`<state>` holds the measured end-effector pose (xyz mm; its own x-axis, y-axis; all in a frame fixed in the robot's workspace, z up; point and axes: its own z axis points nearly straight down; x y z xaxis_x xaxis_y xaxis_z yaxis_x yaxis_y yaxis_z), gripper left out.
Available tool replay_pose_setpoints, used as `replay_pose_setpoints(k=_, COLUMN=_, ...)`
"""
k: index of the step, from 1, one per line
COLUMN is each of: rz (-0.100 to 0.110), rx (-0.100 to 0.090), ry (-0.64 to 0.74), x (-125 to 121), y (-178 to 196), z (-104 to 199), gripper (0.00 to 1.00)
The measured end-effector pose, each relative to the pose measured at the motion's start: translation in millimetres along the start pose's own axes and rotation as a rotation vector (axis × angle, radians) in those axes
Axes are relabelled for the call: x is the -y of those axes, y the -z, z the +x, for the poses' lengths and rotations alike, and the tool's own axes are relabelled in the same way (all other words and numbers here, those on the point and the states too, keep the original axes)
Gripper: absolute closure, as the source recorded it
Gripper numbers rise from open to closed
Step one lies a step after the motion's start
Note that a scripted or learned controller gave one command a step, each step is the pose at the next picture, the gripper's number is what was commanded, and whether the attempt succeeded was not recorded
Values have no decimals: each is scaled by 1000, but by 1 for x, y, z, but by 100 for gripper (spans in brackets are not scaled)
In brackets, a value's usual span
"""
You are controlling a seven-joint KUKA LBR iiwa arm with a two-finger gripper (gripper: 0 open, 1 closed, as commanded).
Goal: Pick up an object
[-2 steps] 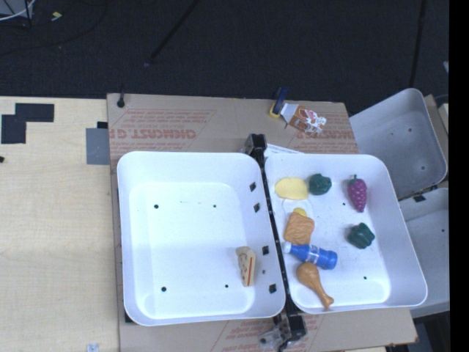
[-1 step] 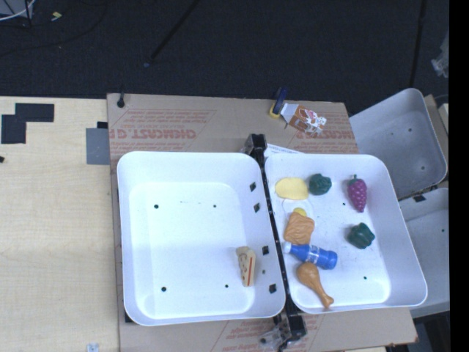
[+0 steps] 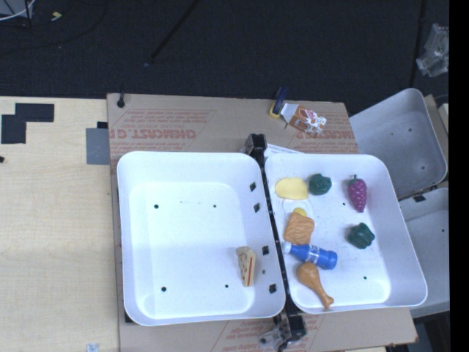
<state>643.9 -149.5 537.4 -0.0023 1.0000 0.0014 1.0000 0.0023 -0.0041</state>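
The right bin holds several toy foods. A yellow lemon-like piece and a dark green item lie near its back wall. Purple grapes lie back right, with a green pepper in front of them. An orange-brown pastry lies by the left wall. A blue bottle lies on its side in front of the pastry. A drumstick is nearest the front. In the left bin, a wedge of sandwich stands near the front right corner.
Both bins rest on a cardboard sheet on the wooden bench. A small printed packet and a blue-yellow clip lie behind the right bin. A grey metal plate stands at the right.
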Motion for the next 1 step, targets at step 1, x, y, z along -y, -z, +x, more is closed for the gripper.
replay_pose_setpoints(k=1, rz=4, rx=2, ry=-7, x=1, y=-37, z=-67, gripper=100)
